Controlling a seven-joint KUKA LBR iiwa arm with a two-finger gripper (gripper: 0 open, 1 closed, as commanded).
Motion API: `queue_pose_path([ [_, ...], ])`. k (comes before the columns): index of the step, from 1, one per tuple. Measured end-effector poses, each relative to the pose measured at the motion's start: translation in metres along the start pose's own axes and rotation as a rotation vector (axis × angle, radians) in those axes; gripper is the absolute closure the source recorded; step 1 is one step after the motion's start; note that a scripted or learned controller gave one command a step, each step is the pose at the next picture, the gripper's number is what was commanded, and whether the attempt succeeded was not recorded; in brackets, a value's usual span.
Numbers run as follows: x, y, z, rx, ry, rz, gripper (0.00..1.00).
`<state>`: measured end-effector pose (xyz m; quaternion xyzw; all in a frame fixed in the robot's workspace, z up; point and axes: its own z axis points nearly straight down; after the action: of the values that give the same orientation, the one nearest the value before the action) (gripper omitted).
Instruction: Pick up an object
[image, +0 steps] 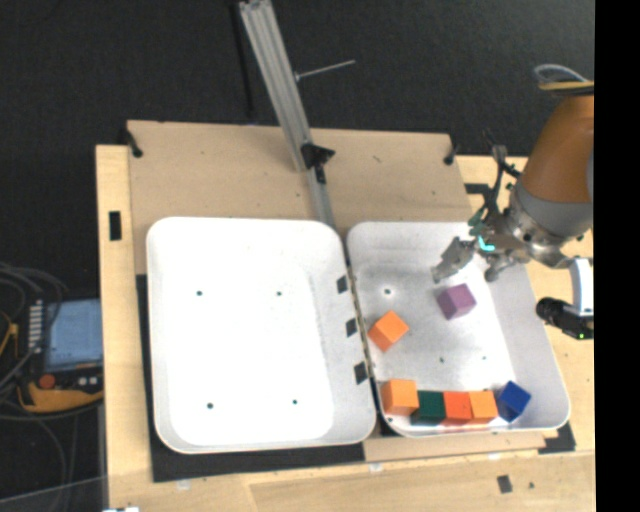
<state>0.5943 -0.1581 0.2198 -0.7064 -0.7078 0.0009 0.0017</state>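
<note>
Above the right bin (520, 330), I see my gripper (470, 258) with fingers spread, holding nothing. A purple cube (457, 300) lies just below them, bare floor around it. An orange cube (389, 329) sits nearer the left wall; five blocks (455, 403) line the front edge.

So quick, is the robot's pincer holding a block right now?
Pincer: open, holding nothing; it hangs just above the small purple cube.
</note>
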Motion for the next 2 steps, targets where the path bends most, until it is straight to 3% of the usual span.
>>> queue_pose_path([
  [1,0.0,0.001,-0.002,-0.005,0.0,0.0,0.0],
  [2,-0.002,0.003,0.04,0.0,-0.003,0.002,0.0],
])
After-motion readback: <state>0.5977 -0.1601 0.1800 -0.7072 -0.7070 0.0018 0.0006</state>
